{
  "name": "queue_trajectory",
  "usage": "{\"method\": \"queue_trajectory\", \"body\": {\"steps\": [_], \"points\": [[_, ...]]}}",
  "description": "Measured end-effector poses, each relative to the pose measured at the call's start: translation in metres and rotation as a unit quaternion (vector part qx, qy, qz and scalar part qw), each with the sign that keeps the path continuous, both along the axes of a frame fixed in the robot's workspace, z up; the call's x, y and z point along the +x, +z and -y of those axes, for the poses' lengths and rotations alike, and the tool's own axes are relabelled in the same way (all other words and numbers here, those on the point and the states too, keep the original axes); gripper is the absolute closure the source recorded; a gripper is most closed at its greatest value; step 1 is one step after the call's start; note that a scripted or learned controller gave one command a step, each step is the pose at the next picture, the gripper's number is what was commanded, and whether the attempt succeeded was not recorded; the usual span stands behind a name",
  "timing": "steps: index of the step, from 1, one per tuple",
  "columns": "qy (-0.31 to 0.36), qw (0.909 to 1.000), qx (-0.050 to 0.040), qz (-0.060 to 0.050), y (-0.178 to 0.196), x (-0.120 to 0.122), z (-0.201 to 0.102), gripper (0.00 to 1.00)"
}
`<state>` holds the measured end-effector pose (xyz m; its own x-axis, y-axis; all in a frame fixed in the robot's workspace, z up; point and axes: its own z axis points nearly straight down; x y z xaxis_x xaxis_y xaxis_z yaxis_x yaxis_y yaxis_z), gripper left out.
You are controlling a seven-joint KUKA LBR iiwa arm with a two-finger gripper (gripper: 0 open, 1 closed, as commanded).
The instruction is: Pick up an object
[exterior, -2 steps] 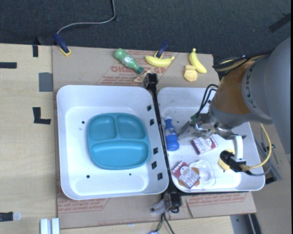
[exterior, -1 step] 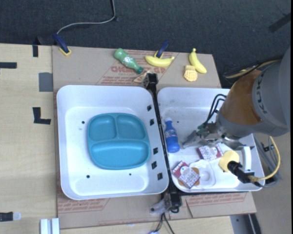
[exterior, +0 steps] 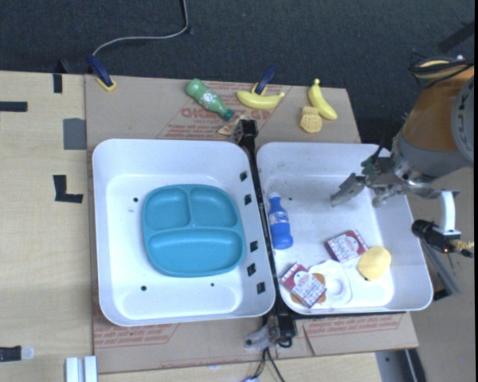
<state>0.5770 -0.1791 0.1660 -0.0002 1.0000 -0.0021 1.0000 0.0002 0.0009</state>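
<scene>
Two white bins on the bench (exterior: 32, 237); right bin (exterior: 398, 297) holds the candidates. Tool (exterior: 366, 188) hangs at its 1 o'clock, fingers spread, nothing between them. Blue bottle (exterior: 280, 223) lies at 9 o'clock, smooth rounded plastic, likely to roll off a pinch. Yellow lemon-like lump (exterior: 374, 263) at 4 o'clock, round and slick, could squirt out. Two flat red-and-white packets (exterior: 345, 246) (exterior: 304, 285) and a white cup (exterior: 333, 284) crowd 6 o'clock; thin, hard to get under, risk of grabbing two. Left bin (exterior: 111, 165) has a blue sectioned plate (exterior: 193, 230), glossy.
</scene>
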Motion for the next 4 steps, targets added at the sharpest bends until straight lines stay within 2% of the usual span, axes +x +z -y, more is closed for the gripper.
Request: {"method": "queue_trajectory", "body": {"steps": [1, 2, 3, 4], "points": [[0.0, 1.0, -0.0018, 0.005, -0.076, -0.033, -0.023, 0.0], [-0.001, 1.0, -0.0011, 0.001, -0.08, -0.093, 0.027, 0.0], [0.001, 1.0, 0.001, 0.003, -0.08, -0.047, -0.048, 0.0], [0.001, 1.0, -0.0007, 0.003, -0.079, 0.015, -0.004, 0.0]]}}
